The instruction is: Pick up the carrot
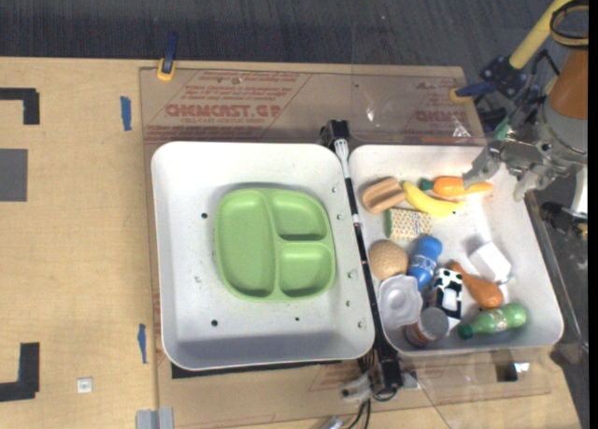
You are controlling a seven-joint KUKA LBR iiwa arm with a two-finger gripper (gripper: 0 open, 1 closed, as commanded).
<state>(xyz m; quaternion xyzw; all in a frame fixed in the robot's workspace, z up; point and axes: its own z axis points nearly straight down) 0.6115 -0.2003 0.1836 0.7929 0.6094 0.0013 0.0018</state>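
Right white bin (537, 273), carrot (451, 187) beside banana (425, 200), tool (509, 167) state unclear

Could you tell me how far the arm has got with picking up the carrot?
Done: the gripper has reached the right bin, at its far edge. In hand: it sits just right of the carrot, which lies beside the banana; nothing shows between its fingers. Left: closing on the carrot and lifting it out.
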